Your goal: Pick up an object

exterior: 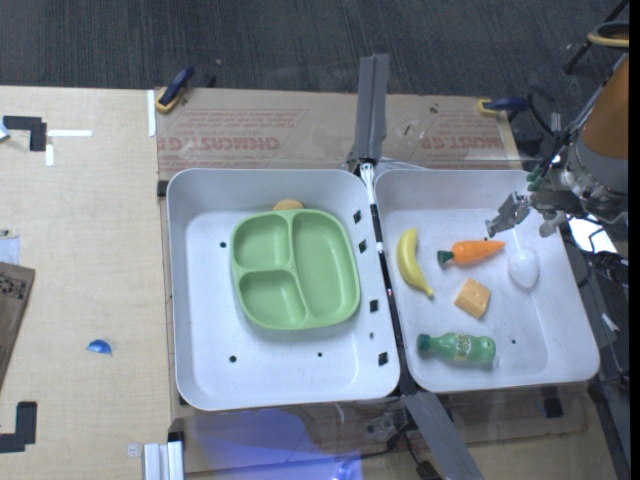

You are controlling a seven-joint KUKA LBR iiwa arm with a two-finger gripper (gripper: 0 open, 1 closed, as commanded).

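The right bin (560, 363) holds a yellow banana (411, 261), an orange carrot with a green top (473, 253), a white egg (523, 268), a yellow cheese wedge (473, 297) and a green bottle lying on its side (457, 348). My gripper (528, 222) hangs over the bin's far right part, just beyond the egg and to the right of the carrot's tip. Its fingers are spread open with nothing between them.
The left bin (200, 368) carries a green divided plate (296, 268), with a small yellow-orange thing (288, 206) peeking out behind its far rim. A grey divider bar (371, 108) stands between the bins at the back. Cardboard (250, 128) lies behind them.
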